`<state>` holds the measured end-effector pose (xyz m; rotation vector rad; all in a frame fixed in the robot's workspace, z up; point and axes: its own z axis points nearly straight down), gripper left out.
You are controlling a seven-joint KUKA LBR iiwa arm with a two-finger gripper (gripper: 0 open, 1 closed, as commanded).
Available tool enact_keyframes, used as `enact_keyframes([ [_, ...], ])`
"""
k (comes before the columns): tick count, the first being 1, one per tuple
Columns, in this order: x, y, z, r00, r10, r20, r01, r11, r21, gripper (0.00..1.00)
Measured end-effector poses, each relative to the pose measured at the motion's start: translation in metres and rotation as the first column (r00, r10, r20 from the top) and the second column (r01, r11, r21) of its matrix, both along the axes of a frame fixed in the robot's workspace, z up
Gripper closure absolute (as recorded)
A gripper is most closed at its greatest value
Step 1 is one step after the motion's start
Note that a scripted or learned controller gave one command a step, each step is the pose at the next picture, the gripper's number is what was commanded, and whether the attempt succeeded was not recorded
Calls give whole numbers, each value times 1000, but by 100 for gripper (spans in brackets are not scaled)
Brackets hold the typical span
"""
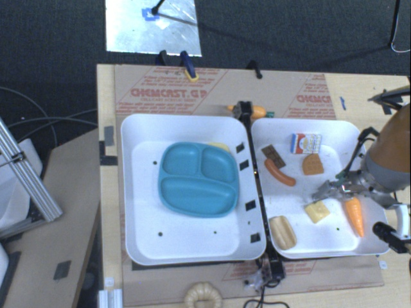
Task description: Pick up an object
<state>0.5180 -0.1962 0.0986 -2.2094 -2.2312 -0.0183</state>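
Arm reaching low into the right bin (359,133) from the right.
Its pincer (329,190) hovers just above the cheese cube (316,211), left of the carrot (354,215); fingers seemingly parted, holding nothing.

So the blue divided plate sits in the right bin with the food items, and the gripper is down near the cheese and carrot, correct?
Not quite. The camera view shows the blue divided plate in the left bin, apart from the food. The rest holds: the gripper is down in the right bin near the cheese and carrot.
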Motion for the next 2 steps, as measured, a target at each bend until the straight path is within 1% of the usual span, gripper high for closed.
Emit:
enact_keyframes([
  [1, -1, -3, 9, 1000, -3, -1, 3, 1000, -6, 100],
  [2, 10, -7, 65, 1000, -6, 0, 6, 1000, -12, 100],
])
